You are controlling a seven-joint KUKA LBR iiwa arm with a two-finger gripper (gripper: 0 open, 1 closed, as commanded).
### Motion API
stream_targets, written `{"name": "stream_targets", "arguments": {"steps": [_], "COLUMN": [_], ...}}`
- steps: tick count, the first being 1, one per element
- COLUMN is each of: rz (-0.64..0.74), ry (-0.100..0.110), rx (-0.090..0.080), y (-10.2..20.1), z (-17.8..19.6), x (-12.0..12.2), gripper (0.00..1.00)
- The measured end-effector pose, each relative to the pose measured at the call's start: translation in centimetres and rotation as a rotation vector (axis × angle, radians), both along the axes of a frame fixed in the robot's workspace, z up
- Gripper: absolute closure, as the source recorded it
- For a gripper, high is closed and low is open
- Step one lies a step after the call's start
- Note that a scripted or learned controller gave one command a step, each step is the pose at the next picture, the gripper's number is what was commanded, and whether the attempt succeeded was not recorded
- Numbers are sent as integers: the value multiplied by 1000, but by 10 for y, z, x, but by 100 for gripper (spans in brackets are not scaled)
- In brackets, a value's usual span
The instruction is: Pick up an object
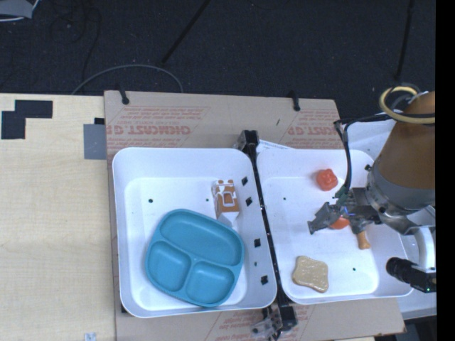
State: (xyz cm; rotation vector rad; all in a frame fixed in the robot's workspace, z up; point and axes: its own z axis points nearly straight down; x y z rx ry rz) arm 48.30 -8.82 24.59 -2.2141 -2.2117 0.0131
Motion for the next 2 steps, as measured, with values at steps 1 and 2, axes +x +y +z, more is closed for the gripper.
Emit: {"name": "stream_targets", "arguments": {"steps": [1, 2], "rz": [1, 2], "ry": [-10, -4], "rx": [-1, 0], "y": [0, 8], "z": [5, -57], "x": [2, 1], "gripper": [0, 0]}}
